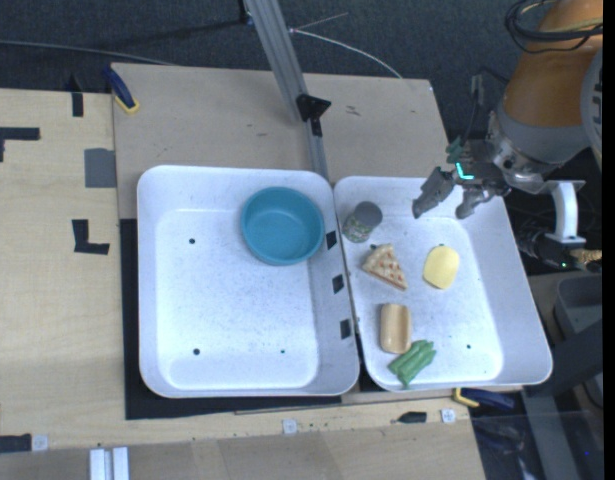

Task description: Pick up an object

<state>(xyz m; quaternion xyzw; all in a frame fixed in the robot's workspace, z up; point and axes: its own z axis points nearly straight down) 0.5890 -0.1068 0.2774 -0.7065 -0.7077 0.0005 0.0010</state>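
My gripper (449, 206) hangs over the far part of the right bin (507, 288), its two dark fingers spread open with nothing between them. Below it in that bin lie a yellow lemon-like piece (441, 266), a pizza-slice toy (385, 266), a tan hot-dog bun (393, 327) and a green bean pod (412, 361). A small grey can (362, 221) stands near the bin's far left corner, to the left of the fingers.
A blue bowl (281, 225) sits in the far right part of the left bin (187, 298). A slanted metal pole (279, 43) rises behind the bins. The arm's orange band (552, 78) is at the upper right.
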